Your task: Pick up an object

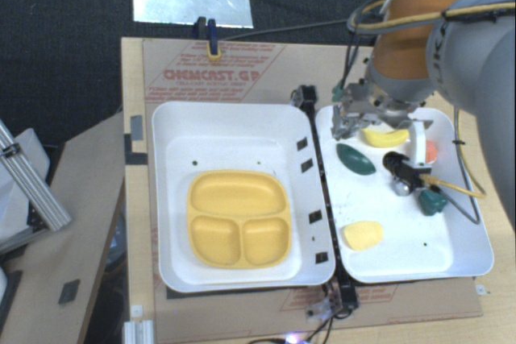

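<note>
Item: yellow lump point(362, 234), nearest us, right bin point(459, 258). Green leaf-shape point(355, 159) lies just below-left of our gripper point(345, 123), long axis slanting down-right. Whether the jaws are spread, we cannot tell.

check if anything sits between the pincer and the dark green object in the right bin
Nothing visible does. The pincer hangs at the upper left of the right bin, and the dark green object lies just below it on bare bin floor. The yellow banana-shaped piece lies off to the side, not between them.
</note>
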`<state>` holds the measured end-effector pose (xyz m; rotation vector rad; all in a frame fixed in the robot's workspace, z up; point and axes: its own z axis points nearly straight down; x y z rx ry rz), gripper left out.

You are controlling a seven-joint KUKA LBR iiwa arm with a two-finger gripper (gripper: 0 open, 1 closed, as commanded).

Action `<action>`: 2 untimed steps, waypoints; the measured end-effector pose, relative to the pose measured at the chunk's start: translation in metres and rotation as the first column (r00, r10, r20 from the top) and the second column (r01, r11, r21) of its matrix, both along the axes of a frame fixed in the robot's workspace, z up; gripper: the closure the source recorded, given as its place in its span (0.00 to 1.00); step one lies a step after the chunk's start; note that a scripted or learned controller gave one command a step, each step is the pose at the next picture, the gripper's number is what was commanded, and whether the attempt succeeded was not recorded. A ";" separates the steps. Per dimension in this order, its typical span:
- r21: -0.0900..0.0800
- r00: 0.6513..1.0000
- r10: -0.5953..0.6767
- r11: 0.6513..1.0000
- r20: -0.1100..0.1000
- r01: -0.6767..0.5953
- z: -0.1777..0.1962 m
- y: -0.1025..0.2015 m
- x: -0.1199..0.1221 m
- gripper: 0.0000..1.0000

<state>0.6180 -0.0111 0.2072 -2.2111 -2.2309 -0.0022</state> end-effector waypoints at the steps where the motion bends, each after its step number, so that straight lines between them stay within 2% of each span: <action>1: 0.000 1.000 0.000 1.000 0.002 0.000 -0.002 0.047 0.007 1.00; 2: 0.000 1.000 0.001 1.000 0.001 -0.001 0.007 0.093 0.001 1.00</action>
